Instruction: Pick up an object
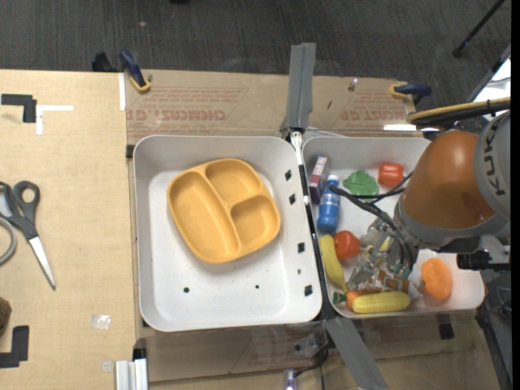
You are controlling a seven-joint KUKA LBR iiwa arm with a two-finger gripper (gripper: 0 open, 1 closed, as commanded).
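Note:
My gripper [382, 254] is low in the right bin [467, 303], under the orange wrist band. It hangs over a crinkled snack packet [375, 279], just right of a red tomato [347, 244]. Around it lie a yellow banana [331, 260], a corn cob [379, 302] and an orange fruit [437, 279]. Farther back are a blue bottle [328, 210], a green leafy toy [361, 184], a red pepper [391, 173] and a small purple pack [318, 169]. The arm hides the bin's right middle.
The left bin [154, 299] holds a yellow divided plate [224, 210]. Scissors [29, 226] lie on the wooden bench at far left. Clips and a grey bar [301, 88] sit along the divider between the bins.

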